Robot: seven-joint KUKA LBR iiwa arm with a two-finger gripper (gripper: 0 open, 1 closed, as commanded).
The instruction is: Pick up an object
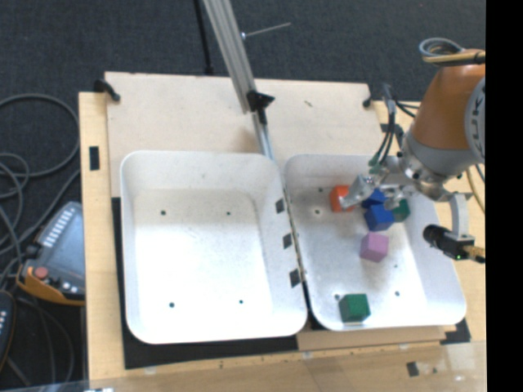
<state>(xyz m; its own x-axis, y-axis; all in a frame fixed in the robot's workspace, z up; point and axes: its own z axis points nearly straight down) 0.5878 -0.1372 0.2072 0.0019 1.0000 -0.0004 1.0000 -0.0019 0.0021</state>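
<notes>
Currently the claw (369,194) is hovering low in the right bin (433,296), over the blue block (378,216) beside an orange block (338,198); grip state cannot be told; presumably lining up a grasp.

I can read no text, label, brand or number anywhere. The grey handheld pendant (59,237) at the left edge of the frame has rows of keys, too small for me to read.

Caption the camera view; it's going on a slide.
The arm's hand hovers among coloured blocks in the right bin, near an orange block and a blue block.
</notes>
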